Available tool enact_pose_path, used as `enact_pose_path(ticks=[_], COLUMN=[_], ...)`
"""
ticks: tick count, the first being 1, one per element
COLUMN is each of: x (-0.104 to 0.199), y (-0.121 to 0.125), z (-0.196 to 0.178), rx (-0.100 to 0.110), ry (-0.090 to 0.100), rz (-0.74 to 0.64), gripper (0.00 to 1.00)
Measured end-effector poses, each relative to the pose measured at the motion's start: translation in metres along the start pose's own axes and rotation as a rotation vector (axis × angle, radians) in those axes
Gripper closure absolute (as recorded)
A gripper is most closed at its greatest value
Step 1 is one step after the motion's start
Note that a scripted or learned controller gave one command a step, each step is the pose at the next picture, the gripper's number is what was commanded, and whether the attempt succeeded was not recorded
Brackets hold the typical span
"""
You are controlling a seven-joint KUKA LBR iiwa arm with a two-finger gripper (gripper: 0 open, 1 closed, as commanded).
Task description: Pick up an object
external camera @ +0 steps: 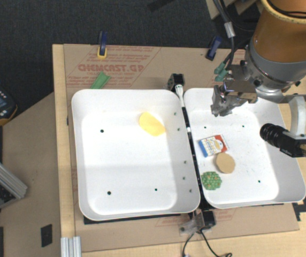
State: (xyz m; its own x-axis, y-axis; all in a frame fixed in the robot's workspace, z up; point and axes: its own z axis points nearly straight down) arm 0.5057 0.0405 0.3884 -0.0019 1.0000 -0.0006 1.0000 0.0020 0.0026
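The gripper (pixel 221 110) is seen above the right bin (pixel 281 193), toward its far-left corner; nothing is seen between its fingers (open or shut cannot be told). A miss is likely: the flat red-and-blue packet (pixel 212 144), tan disc (pixel 226 163) and green ball (pixel 211 180) lie close together nearer the bin's front.
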Motion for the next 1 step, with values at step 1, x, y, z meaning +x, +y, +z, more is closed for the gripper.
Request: enact_pose_path(ticks=[1], x=[-0.0008], y=[-0.0003], z=[-0.0116], rx=[-0.004], ry=[0.0], rz=[0.001], gripper=[1.0])
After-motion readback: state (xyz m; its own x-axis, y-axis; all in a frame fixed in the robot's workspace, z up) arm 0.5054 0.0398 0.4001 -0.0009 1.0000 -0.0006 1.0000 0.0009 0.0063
